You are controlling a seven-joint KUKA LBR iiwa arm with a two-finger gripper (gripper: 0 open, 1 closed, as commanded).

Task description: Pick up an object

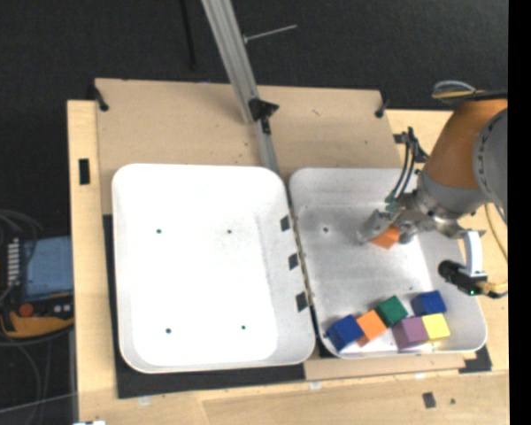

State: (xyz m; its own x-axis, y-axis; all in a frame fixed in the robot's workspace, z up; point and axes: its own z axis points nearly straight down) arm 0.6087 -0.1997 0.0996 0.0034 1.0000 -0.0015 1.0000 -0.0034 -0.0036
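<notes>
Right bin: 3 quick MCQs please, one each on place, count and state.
1. Where do the loose blocks lie in the right bin?
A. near edge B. far edge C. middle
2. How many blocks lie in that cluster?
A. three B. six C. nine
3. The orange block at the pincer is:
A. in the left bin B. right under the pincer C. on the bench

Answers: 1 A, the cluster sits along the near wall. 2 B, two blue, orange, green, purple, yellow. 3 B, orange shows at the pincer tips.

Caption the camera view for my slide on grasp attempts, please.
Arm's hand over the right bin, an orange block at its tips; six colored blocks along the near edge.
</notes>
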